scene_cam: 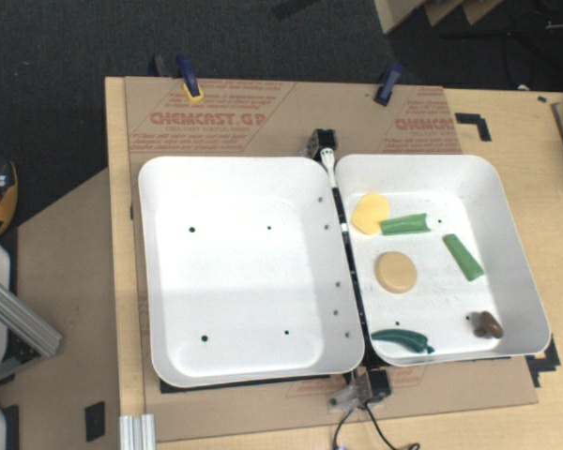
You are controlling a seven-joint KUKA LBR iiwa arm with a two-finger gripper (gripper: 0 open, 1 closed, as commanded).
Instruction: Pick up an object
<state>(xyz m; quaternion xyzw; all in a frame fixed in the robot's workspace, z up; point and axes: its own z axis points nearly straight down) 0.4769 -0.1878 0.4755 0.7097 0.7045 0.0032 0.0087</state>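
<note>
You have two white bins side by side on the bench [263, 111]: the left bin [159, 279] and the right bin [507, 251], touching along their inner rims.

Count six things in the right bin. One yellow piece [369, 213] lies at about 11 o'clock in that bin, and a green stick [404, 224] touches its 4 o'clock side, lying nearly level. A second green stick [463, 257] lies tilted at about 3 o'clock, apart from the first. One tan disc [395, 273] sits near the bin's middle, just below the yellow piece. One dark green curved piece [403, 341] lies at 7 o'clock against the near rim. One small brown lump [488, 324] sits at 5 o'clock by the corner.

Around the bins, you can see two clamps [190, 81] at the bench's 12 o'clock edge and a black fitting [323, 142] where the bins meet.
</note>
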